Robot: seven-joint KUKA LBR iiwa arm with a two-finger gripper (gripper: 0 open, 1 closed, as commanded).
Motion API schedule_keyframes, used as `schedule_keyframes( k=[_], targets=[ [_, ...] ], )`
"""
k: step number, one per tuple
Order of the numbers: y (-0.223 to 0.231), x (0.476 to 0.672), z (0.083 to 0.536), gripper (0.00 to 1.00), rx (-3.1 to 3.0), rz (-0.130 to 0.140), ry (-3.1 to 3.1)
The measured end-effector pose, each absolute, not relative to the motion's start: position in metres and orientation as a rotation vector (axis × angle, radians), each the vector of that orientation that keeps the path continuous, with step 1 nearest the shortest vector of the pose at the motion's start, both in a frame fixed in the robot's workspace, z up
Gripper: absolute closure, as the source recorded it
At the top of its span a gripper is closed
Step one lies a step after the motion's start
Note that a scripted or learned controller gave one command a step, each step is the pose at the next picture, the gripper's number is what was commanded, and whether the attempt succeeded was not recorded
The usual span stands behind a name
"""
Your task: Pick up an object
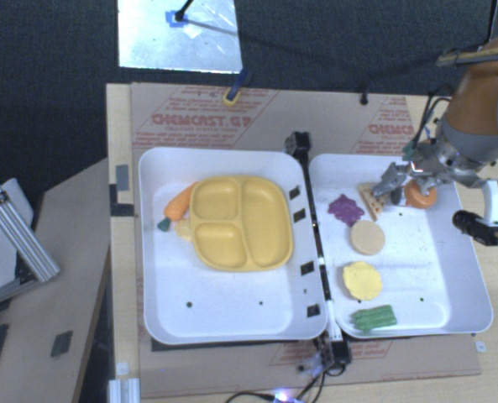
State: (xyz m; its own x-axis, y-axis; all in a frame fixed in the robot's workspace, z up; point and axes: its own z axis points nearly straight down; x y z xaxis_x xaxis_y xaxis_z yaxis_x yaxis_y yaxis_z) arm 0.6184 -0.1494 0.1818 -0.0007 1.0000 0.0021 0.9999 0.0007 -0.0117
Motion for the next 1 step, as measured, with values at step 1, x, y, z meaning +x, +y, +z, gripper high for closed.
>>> schedule_keyframes(
  k=[1],
  targets=[
    [-0.1492, 0.6215, 0.1898, 0.00, -2.218, -0.001, -2.225]
  ],
)
